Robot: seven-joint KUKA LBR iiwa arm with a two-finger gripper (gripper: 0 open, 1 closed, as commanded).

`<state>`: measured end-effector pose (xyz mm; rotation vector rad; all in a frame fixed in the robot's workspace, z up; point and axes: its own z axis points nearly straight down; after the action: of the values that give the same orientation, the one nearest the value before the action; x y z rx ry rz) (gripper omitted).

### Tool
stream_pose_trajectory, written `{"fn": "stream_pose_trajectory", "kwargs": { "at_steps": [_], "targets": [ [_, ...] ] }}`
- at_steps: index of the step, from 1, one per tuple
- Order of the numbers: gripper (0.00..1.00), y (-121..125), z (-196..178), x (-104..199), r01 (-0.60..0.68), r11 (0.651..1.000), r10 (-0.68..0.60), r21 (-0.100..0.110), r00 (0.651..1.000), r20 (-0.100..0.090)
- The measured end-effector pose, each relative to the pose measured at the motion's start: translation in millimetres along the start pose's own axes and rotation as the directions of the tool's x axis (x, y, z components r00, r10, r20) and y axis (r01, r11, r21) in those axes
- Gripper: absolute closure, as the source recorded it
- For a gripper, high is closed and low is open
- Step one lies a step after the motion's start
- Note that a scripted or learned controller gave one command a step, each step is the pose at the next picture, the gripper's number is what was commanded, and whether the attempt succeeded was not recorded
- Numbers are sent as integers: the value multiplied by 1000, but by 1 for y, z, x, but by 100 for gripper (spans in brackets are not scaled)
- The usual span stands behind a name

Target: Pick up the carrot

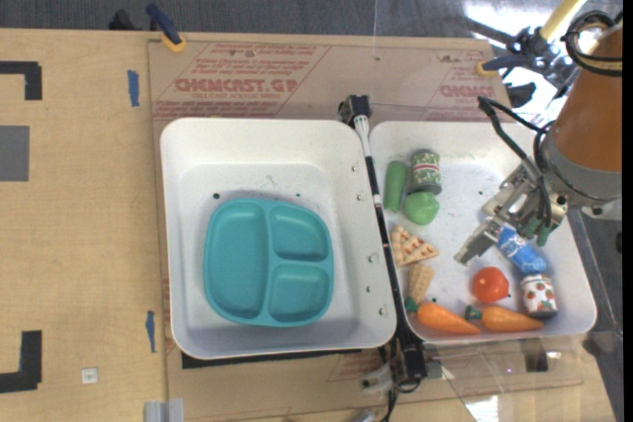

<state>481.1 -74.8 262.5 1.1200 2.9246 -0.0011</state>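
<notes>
Carrot (447, 317) lay at the near edge of the right bin (584, 316), beside a second carrot (509, 318) and below a tomato (489, 285). Gripper (499, 230) hung above the bin's right half, over a blue-labelled bottle (523, 251); could not tell whether open or closed, nothing seen between. Further left: pizza slice (410, 247), green pepper (421, 206), small can (426, 170). Left bin (188, 212) held a teal divided plate (267, 262).

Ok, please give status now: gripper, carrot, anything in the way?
Gripper over right bin, holds nothing. Two carrots: one at front edge, another beside it. Tomato between gripper and carrots.
</notes>
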Motion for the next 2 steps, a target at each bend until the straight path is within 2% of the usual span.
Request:
{"fn": "stream_pose_trajectory", "kwargs": {
  "at_steps": [1, 2],
  "targets": [
    [0, 42, -3, 37, 239, 971, -239, -3, 971, -5],
    [0, 53, 13, 47, 684, 729, -684, -6, 729, -6]
  ]
}}
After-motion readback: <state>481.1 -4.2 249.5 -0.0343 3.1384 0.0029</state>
